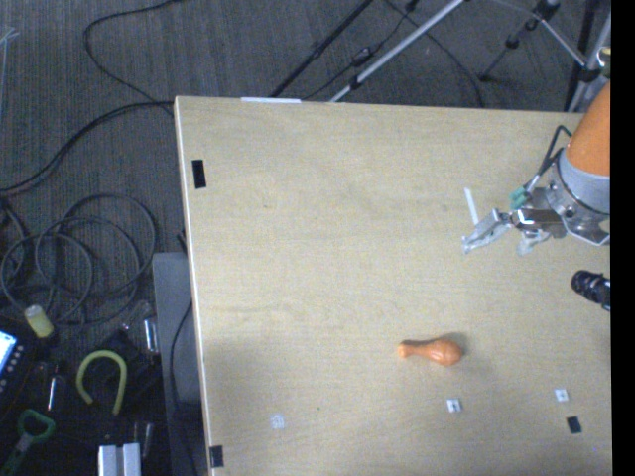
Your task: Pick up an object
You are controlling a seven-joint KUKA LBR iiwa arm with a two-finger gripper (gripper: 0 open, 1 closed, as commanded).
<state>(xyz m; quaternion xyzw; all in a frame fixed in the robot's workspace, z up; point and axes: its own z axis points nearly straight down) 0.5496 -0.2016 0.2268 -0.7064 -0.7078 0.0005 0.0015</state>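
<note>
An orange gourd-shaped object (432,351) lies on its side on the tan bench top (327,266), toward the lower right. My gripper (476,224) reaches in from the right and hovers up and to the right of that object, well apart from it. Its two pale fingers (482,238) point left and stand spread, with nothing between them, so the gripper is open. The grey wrist with its orange band (593,142) sits at the right edge.
Small markers (453,405) dot the bench near its front right, and a black tag (198,174) sits by the left edge. Past the bench's left edge, cables and tools (89,266) lie on the floor. Tripod legs (427,23) stand behind.
</note>
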